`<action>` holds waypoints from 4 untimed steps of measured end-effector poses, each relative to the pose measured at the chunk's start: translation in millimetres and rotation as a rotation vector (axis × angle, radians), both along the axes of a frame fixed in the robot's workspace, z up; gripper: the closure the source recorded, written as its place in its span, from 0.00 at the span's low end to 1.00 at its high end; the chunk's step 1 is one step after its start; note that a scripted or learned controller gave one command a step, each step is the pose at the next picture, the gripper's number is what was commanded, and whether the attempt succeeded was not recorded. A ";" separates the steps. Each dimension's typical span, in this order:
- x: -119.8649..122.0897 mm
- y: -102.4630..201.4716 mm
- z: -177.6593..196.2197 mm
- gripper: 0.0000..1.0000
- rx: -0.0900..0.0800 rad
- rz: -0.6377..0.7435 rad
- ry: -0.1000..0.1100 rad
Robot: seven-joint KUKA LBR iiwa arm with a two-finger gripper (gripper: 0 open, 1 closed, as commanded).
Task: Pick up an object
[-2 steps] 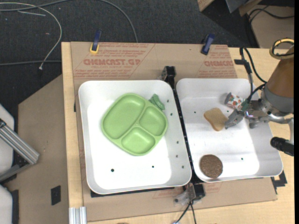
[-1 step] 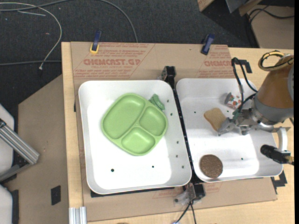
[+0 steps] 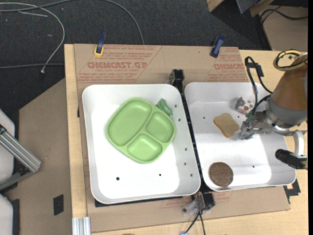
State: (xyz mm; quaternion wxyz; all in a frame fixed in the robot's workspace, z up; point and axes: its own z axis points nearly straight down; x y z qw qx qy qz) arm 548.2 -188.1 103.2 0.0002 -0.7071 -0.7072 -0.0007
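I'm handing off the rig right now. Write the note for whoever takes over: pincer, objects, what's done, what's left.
Pincer: low in the right bin, right beside the tan flat piece; nothing visibly held, and open or shut is unclear.
Right bin also holds a brown round disc near the front edge and a small mixed-colour item toward the back.
Left bin: green divided plate, with a small green piece at its back edge.
Done: arm in position. Left: grasp and lift one object.
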 end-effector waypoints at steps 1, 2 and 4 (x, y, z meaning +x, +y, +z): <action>2.2 0.9 64.7 1.00 -0.004 0.001 -0.007; -1.4 6.1 126.2 1.00 -0.004 0.002 -0.007; 18.8 59.3 137.6 1.00 0.001 0.007 -0.001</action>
